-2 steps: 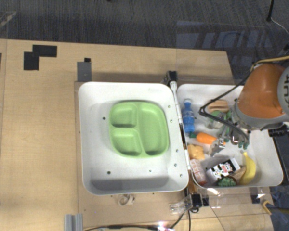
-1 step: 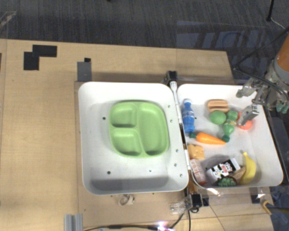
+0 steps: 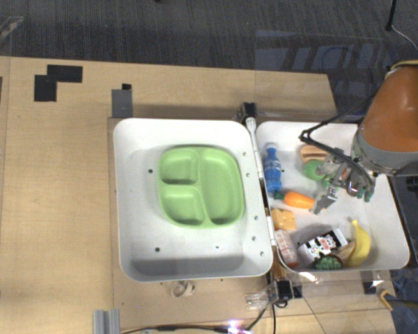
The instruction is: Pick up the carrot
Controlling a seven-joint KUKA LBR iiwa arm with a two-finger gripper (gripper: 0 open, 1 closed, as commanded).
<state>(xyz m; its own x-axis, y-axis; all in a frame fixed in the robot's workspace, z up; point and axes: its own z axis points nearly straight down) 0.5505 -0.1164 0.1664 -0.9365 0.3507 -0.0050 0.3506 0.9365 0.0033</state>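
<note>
**Gripper beside carrot, no grasp visible**

Nearest the camera: cables and a small connector [image 3: 282, 291] at the near worktop [image 3: 49, 207] edge, between the two bins.

Left bin [image 3: 136, 256]: green divided plate [image 3: 198, 186] in the middle, three compartments, nothing in them.

Right bin [image 3: 397, 245], near end: banana [image 3: 362, 243] at the right, a black-and-white carton [image 3: 324, 244] left of it, something dark green [image 3: 327, 261] just in front. A yellowish snack item [image 3: 283, 219] sits against the left wall.

Carrot [image 3: 298, 200]: lying flat in the right bin, mid-length, left of centre, leaf end pointing left toward the blue bottle [image 3: 272, 169]. The bottle lies along the bin's left wall. Farther back: hot dog [image 3: 312, 152], with a green item [image 3: 313, 171] just near of it.

Arm [image 3: 397, 127] comes in from the right, orange band over the far right part of the bin. Gripper [image 3: 332, 192] sits just right of the carrot, close to its blunt end. Fingers: can't tell whether spread or closed, too much clutter and blur. Nothing seen between them; carrot is on the bin floor.
</note>
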